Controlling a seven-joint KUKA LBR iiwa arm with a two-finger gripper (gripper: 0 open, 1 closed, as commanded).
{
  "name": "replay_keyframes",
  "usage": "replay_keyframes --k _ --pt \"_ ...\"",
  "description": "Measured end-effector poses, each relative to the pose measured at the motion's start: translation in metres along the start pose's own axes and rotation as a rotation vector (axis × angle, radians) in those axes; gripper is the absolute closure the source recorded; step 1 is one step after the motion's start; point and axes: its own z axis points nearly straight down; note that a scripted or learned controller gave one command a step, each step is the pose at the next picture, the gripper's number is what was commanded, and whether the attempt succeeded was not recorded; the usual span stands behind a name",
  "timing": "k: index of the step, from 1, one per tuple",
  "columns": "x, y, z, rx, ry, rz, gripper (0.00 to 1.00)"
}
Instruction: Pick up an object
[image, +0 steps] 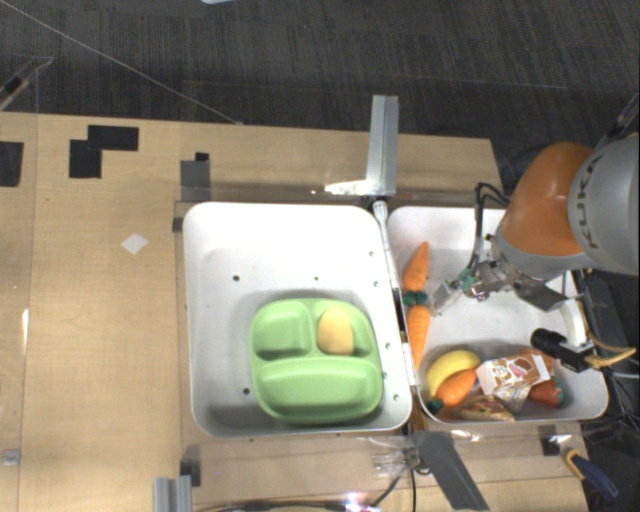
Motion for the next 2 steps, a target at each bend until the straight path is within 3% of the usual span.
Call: replay_keyframes --k 1,2 --pt "-0.001 0.054 0.005 -0.006 -0.004 0.087 0.00" --pt "0.033 -0.059 0.003 -0.010 -0.002 0.270 0.00"
